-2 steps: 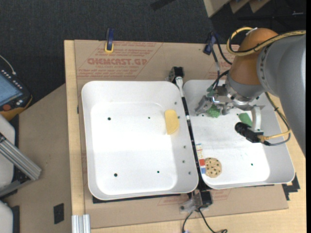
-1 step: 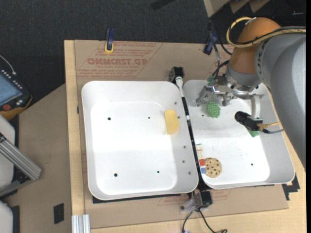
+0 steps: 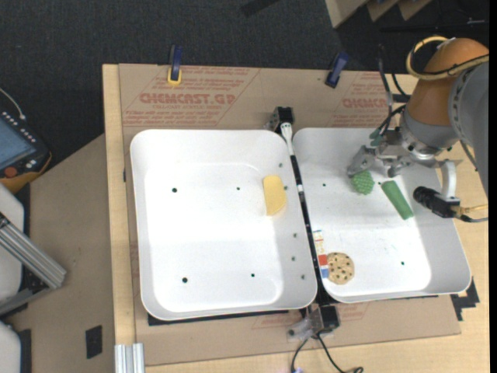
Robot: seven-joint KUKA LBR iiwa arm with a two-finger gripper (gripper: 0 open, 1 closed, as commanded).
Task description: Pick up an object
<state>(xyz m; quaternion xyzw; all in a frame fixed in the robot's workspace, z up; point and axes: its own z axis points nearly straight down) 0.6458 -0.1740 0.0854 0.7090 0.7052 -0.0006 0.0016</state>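
My gripper hangs over the back part of the right bin, reaching in from the right, and its fingers stand apart with nothing between them. A small green knobbly object lies just below the left finger, at or near its tip. A green elongated block lies slantwise to the right of it. A round cookie-patterned item rests near the right bin's front left corner. A yellow piece lies in the left bin near its right wall.
The two bins sit side by side on a cardboard sheet held by blue clamps at the back. A black cable fitting on the arm hangs over the right bin's right side.
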